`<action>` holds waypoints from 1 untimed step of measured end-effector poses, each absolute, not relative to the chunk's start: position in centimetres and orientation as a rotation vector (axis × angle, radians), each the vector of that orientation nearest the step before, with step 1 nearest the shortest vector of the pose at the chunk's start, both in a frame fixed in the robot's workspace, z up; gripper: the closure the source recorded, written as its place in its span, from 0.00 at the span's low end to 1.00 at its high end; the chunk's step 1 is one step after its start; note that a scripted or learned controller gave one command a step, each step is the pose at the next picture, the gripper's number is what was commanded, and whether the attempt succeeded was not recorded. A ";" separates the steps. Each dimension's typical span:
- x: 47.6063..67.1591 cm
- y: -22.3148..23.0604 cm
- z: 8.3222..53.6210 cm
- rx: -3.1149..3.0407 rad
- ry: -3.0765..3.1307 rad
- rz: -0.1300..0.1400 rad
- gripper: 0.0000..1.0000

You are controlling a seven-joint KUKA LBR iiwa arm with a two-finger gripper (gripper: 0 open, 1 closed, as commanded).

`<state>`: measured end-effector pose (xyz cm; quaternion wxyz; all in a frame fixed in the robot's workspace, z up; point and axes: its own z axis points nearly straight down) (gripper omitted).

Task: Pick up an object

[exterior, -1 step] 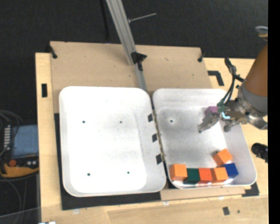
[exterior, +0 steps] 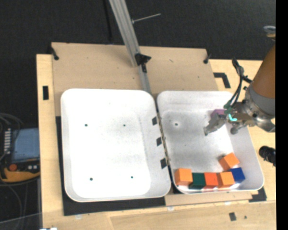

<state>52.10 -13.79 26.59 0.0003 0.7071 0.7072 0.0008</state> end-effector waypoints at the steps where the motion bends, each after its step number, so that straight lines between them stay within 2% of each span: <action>1: 51.9 -14.3 22.3 2.226 2.220 -0.006 0.00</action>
